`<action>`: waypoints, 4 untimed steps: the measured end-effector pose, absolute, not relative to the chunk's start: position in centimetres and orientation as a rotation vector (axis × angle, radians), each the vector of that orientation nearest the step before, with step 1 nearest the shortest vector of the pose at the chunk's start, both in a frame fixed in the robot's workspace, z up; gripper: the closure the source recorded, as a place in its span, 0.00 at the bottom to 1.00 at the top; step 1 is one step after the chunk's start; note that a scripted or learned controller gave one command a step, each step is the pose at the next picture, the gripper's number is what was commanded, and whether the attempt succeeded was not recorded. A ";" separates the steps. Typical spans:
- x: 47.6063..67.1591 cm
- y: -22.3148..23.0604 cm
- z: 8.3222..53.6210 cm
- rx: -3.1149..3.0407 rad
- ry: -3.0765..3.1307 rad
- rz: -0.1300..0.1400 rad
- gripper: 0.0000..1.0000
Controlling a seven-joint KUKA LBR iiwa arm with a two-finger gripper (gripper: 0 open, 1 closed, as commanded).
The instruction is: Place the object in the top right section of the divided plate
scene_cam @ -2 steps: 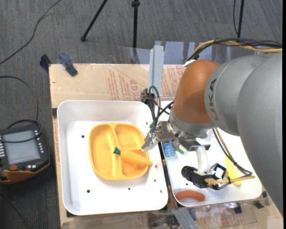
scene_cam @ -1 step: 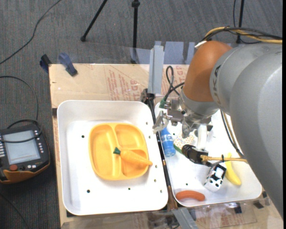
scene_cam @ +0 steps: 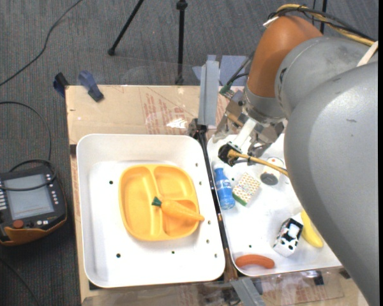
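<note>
Orange toy carrot lies across the yellow divided plastic plate at frame centre-left, while the grey arm's gripper hovers over the right white bin, jaw state unclear.

Glossy yellow plastic plate, smooth white bins (plastic-looking), matt brown cardboard

- Even, fairly bright overhead light falls across the scene; shadows are soft and short.
- The two white bins are near overexposed, with little surface detail.
- A small glare patch sits on the cardboard at the far side.
- The large grey arm at right looks soft and unfocused.
- Overall sharpness is modest; the small items are grainy.
</note>
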State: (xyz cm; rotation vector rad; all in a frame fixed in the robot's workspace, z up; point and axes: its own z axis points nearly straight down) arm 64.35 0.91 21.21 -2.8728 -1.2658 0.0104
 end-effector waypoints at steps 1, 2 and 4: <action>64.3 1.3 21.8 -2.864 -1.278 0.023 1.00; 61.3 -5.0 20.2 -2.884 -1.236 0.012 1.00; 52.8 -10.3 26.6 -2.906 -1.188 0.011 1.00</action>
